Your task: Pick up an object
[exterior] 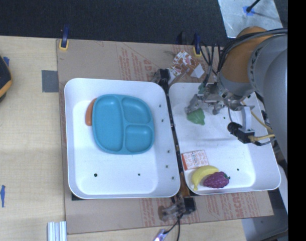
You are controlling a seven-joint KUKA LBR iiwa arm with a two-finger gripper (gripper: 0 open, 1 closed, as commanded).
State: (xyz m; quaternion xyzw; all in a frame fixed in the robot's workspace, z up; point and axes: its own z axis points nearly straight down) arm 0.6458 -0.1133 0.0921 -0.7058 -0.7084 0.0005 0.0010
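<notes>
In the right bin [253,164] a small green object [196,117] lies near the far left corner. My gripper [198,104] hangs right over it, its grey fingers reaching down to the object's top edge. I cannot make out whether the fingers grip it. A white and red packet [195,159], a yellow banana [202,174] and a purple grape bunch [216,180] lie along the near left side of that bin.
The left bin [78,174] holds a blue divided plate [124,124] with an orange object [89,113] tucked under its left edge. The grey arm with its orange band [243,49] and cables covers the right bin's far right part.
</notes>
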